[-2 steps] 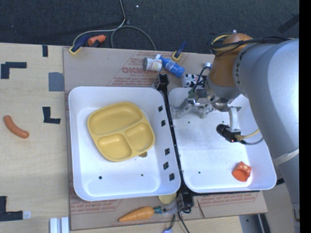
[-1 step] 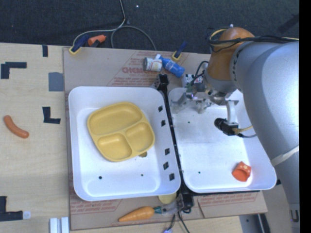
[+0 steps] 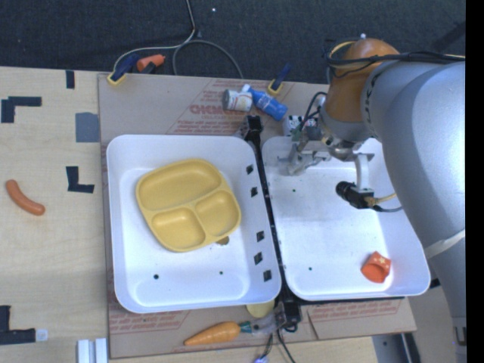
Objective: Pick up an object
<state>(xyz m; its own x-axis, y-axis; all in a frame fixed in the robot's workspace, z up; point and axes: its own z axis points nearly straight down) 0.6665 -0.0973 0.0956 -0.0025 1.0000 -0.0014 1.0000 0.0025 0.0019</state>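
Note:
A small orange object lies in the near right corner of the right bin. A yellow divided plate rests in the left bin, with a small dark bit peeking out at its lower edge. My gripper hangs low over the far left corner of the right bin, well away from the orange object and close to the divider between the bins. Nothing is seen held in it.
The grey arm with its orange band covers the right bin's far right side. Outside the bins lie a carrot at the front, an orange sausage at the far left, and a blue-and-white bottle at the back.

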